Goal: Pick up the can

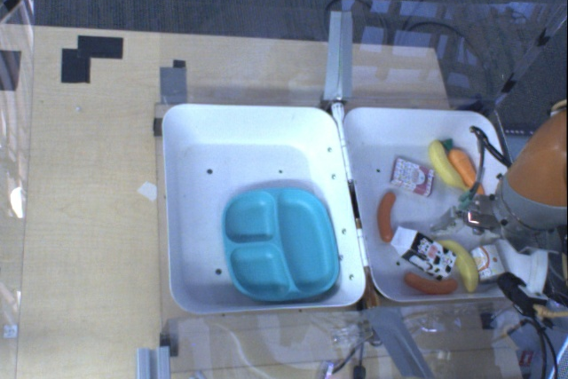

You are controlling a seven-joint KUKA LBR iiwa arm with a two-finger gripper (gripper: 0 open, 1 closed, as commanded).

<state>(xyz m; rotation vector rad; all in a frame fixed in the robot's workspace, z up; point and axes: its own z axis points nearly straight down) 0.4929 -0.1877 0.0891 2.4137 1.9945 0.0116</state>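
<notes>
The can (485,263), pale with a red label, lies at the front right of the right bin (373,191), partly tucked under the arm. A yellow banana (462,264) lies against its left side. My gripper (465,217) hangs over the right part of this bin, a little behind the can and the banana. The grey wrist and orange band (540,166) rise to its right and hide the bin's right edge. Nothing is visibly held.
In the right bin are also a black-and-white carton (427,253), two sausages (385,216) (430,284), a small red-and-white box (413,176), a second banana (441,162) and a carrot (462,169). The left bin (191,191) holds a blue divided plate (280,244).
</notes>
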